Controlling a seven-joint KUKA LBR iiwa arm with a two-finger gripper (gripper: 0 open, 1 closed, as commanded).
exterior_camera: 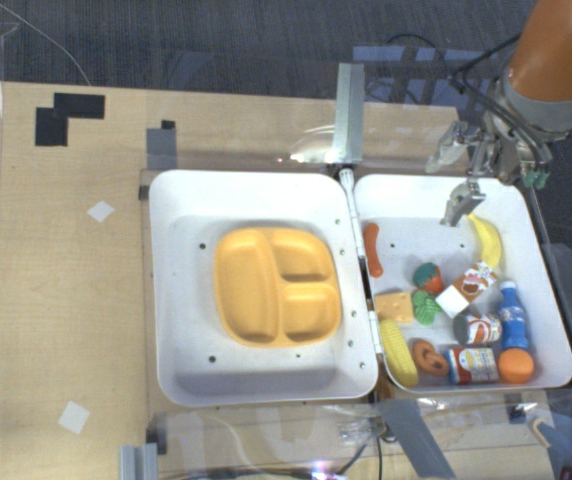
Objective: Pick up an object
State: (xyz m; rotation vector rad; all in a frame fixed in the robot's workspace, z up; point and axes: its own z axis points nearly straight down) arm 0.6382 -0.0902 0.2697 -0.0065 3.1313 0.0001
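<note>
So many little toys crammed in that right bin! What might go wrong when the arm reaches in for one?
1. The toys in the right bin lie packed together, so the gripper may nudge neighbours or catch two at once.
2. The banana nearest the gripper is curved and smooth, so it may slip out.
3. The banana lies close to the bin's wall, leaving little room beside it.

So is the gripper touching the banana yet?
Cannot tell. In the camera view the gripper sits just left of the banana's top end in the right bin, but the slanted view hides any gap in height.
</note>
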